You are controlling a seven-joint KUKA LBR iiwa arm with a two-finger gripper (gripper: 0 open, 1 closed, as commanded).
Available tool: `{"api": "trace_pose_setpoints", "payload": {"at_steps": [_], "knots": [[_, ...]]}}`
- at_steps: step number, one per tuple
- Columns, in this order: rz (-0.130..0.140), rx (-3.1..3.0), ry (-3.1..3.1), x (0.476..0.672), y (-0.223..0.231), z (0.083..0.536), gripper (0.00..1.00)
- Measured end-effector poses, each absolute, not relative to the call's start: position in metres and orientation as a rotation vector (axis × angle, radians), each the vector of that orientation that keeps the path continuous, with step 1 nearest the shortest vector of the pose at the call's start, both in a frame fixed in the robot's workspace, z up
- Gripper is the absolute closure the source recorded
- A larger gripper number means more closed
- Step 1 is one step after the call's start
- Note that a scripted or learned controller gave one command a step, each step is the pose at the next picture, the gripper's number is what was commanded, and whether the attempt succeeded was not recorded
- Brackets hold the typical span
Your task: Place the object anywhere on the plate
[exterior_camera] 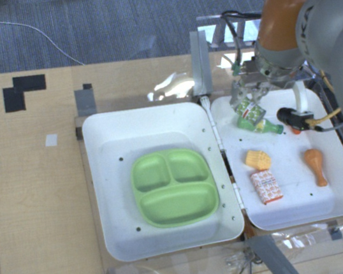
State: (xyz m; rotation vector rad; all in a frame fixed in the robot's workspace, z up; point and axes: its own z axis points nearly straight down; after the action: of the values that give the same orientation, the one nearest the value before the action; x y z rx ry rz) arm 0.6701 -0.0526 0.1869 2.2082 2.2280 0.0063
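**Plate bare, pick not confirmed**

While the green plate [174,187] at centre-left sits bare in the left bin [106,175], the gripper [250,96] hovers upper right over the green bottle [253,117] in the right bin [342,193]. Can't tell gripper state. Waffle [258,160], red carton [266,187], drumstick [316,165] lie below. Transfer all ahead.

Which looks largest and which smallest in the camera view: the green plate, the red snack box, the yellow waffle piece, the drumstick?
1. green plate, clearly largest.
2. drumstick and red snack box: they look alike, so no ranking.
3. yellow waffle piece, smallest.
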Motion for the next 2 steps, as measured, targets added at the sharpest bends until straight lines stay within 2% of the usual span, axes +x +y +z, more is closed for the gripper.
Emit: {"api": "trace_pose_setpoints", "payload": {"at_steps": [1, 2], "knots": [[0.006, 2.215, 2.225, 0.598, 0.009, 0.186, 1.0], [0.003, 2.217, 2.225, 0.542, 0.092, 0.185, 1.0]]}}
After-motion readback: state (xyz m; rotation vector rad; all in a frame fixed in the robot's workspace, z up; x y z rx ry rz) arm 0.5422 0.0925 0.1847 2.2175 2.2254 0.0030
